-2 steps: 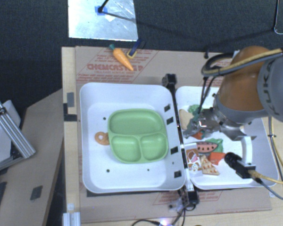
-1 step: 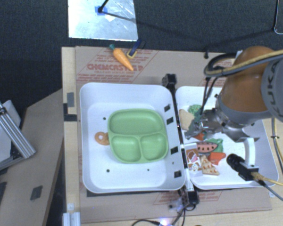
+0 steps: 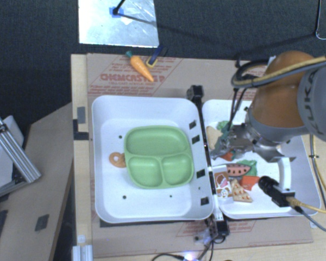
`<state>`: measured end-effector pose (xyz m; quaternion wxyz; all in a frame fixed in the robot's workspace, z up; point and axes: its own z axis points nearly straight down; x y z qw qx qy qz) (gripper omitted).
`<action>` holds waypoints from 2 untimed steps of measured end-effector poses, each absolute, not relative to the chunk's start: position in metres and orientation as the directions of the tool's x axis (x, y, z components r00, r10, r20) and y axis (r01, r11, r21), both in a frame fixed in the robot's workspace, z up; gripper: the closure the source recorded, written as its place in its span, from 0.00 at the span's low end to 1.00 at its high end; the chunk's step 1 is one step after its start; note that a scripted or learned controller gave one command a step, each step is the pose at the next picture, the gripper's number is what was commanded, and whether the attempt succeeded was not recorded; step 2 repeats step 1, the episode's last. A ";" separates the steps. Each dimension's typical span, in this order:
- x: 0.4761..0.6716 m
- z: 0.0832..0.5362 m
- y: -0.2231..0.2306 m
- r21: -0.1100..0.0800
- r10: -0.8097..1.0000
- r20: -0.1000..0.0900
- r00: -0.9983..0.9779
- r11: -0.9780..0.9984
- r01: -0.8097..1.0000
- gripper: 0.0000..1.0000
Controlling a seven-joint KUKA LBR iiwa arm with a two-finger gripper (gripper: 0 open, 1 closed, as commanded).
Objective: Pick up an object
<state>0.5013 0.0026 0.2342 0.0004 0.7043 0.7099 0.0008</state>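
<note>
The gripper [image 3: 224,144] is lowered into the right bin [image 3: 309,200] over a heap of toy food [image 3: 236,181]. Whether anything is held cannot be told, so the pick is judged not yet shown as done. A green divided plate [image 3: 157,156] and a small pretzel [image 3: 118,160] are seen in the left bin [image 3: 106,200]; a carrot [image 3: 141,67] is left outside on cardboard [image 3: 206,72] printed "CHEMCAS…".
</note>
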 end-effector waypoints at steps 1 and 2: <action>0.499 0.234 -0.001 0.001 1.000 0.000 -0.002 0.002 1.000 1.00; 0.499 0.234 -0.001 0.001 1.000 0.000 -0.002 0.002 1.000 1.00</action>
